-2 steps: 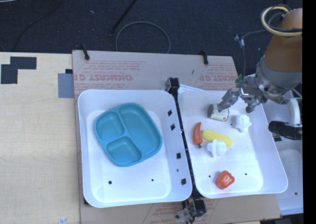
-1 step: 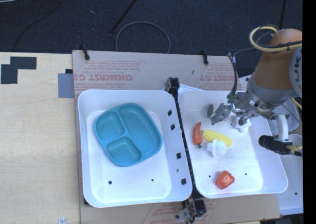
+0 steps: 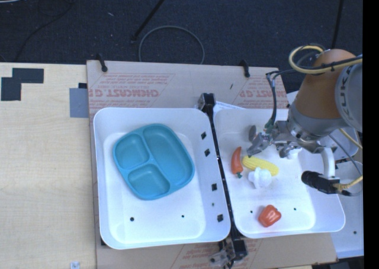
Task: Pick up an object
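The right bin (image 3: 320, 217) holds an orange-red carrot-like piece (image 3: 237, 160), a yellow corn cob (image 3: 260, 165), a small white object (image 3: 261, 178) and a red pepper (image 3: 269, 215). My gripper (image 3: 258, 141) hangs low over the bin's upper middle, just above and right of the carrot-like piece and above the corn. Its grey fingers (image 3: 253, 134) point left and look slightly parted, with nothing between them.
The left bin (image 3: 118, 220) holds a blue three-compartment plate (image 3: 154, 161). A black divider (image 3: 216, 167) runs between the bins. The arm's orange band (image 3: 323, 84) and cables fill the right side above the right bin. A black part (image 3: 320, 182) juts over the bin's right side.
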Tool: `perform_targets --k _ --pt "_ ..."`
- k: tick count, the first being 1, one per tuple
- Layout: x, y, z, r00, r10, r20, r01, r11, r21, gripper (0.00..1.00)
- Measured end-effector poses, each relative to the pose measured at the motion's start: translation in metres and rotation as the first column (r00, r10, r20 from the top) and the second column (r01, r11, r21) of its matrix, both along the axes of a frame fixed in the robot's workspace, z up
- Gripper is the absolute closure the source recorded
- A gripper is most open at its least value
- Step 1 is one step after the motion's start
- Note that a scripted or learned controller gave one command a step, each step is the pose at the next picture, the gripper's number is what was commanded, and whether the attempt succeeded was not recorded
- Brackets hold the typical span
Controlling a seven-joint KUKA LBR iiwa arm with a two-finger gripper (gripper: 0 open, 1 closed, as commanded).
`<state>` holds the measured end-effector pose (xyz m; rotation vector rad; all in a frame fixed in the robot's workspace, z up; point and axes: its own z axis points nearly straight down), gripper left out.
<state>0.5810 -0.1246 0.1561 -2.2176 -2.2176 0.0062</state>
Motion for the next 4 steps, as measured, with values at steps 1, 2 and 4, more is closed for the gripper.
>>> perform_targets --k 1,2,4 --pt "-0.001 -0.009 -0.052 1.0 -0.001 -0.001 0.001 1.0 0.0 0.0" --pt "0.0 -0.011 -0.039 1.0 -0.005 0.001 0.005 1.0 0.0 1.0" --pt "0.01 -0.006 0.064 1.0 0.001 0.009 0.0 1.0 -0.002 1.0"
